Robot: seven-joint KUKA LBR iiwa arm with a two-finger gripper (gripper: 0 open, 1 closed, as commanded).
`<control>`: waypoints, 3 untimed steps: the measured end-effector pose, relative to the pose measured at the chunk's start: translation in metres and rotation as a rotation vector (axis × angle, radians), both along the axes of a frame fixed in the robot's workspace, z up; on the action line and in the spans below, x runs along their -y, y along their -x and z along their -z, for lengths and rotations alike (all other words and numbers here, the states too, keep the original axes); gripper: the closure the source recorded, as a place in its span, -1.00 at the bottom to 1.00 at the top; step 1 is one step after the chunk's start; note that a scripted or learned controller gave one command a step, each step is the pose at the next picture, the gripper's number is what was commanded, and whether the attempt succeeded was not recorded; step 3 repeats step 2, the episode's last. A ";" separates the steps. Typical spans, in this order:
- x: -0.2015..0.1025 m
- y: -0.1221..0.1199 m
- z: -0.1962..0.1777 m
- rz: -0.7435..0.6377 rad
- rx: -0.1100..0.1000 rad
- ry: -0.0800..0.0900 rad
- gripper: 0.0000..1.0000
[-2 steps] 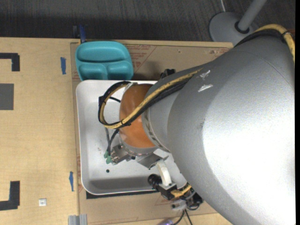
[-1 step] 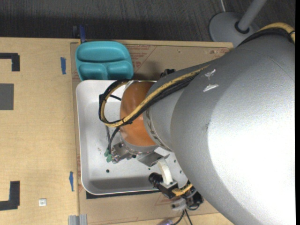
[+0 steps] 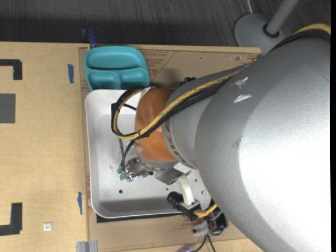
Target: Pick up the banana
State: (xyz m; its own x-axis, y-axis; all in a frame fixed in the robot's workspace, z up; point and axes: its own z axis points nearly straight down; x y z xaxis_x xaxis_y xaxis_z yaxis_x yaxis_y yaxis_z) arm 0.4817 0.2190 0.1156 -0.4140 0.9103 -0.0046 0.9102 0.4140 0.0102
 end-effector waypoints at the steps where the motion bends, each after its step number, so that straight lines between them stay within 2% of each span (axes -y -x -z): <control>1: 0.019 0.003 -0.062 0.343 -0.011 -0.001 1.00; 2: 0.000 0.001 0.028 0.268 -0.008 -0.007 1.00; 3: 0.000 0.001 0.028 0.268 -0.008 -0.007 1.00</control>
